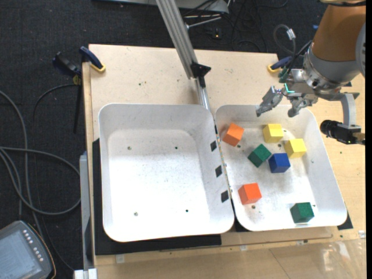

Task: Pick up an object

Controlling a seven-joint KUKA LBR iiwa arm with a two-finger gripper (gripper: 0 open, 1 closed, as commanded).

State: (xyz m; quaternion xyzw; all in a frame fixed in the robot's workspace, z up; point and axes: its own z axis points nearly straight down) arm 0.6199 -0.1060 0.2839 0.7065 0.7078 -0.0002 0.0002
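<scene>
1. Blocks are what the task concerns — seven small cubes lie loose in the right bin (325,156), none of them gripped.
2. Above the bin's far rim the gripper (283,103) is seen with its fingers (268,104) spread apart and nothing between them.
3. Nearest below it a yellow block (272,132) is found, with a second yellow block (295,147) just beside it and a blue block (279,162) touching or nearly touching that one.
4. A green block (260,155) sits close to the blue one, so this cluster is judged awkward: a finger could be blocked by a neighbour.
5. Cleaner grasps are judged to be offered by the orange block (233,135) near the dividing wall, the orange-red block (250,193), and the dark green block (302,212) — each stands well apart from the others.
6. A straight descent is advised, fingers aligned with two flat faces.
7. Cubes appear matte and hard-edged; the bins are smooth white with curved walls, and the left bin (116,156) rests beside the right on a pale wooden tabletop (145,74).
</scene>
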